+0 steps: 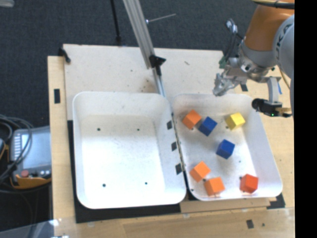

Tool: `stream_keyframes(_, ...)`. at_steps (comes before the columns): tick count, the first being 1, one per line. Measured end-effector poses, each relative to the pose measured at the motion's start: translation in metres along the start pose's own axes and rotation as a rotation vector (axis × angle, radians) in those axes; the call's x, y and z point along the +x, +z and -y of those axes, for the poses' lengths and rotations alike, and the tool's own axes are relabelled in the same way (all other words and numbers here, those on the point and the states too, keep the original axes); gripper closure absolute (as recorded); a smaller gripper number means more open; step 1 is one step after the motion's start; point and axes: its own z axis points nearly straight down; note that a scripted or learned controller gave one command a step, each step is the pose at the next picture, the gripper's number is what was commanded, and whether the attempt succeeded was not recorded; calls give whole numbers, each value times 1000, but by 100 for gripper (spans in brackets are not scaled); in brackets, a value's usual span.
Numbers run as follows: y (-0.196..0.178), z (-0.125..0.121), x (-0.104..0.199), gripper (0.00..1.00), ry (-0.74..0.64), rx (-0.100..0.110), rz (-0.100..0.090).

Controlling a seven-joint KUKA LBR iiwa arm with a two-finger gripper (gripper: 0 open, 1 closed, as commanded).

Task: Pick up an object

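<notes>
The right bin (265,148) holds several small cubes. An orange cube (191,118) touches a blue cube (207,125) near the bin's back left. A yellow cube (235,120) lies to their right, and a second blue cube (225,148) sits mid-bin. Along the front lie two orange cubes (200,170) (214,186) and a red-orange cube (249,183). My gripper (221,89) hangs over the bin's back rim, above and behind the yellow cube, with nothing visible between its fingers.
The left bin (81,133) lies beside the right one, with small black clips (174,145) on the shared edge. A slanted metal post (141,31) rises from behind the bins. A control box (29,155) sits off the bench's left.
</notes>
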Motion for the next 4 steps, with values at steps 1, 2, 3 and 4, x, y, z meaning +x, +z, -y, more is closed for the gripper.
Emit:
stream_keyframes(1,-29,-1,-1,100,-3,0,-1)
stream_keyframes(2,-18,3,44,100,0,5,-1)
stream_keyframes(3,-12,11,89,100,0,5,0)
stream_keyframes(4,-20,10,142,100,-2,2,-2)
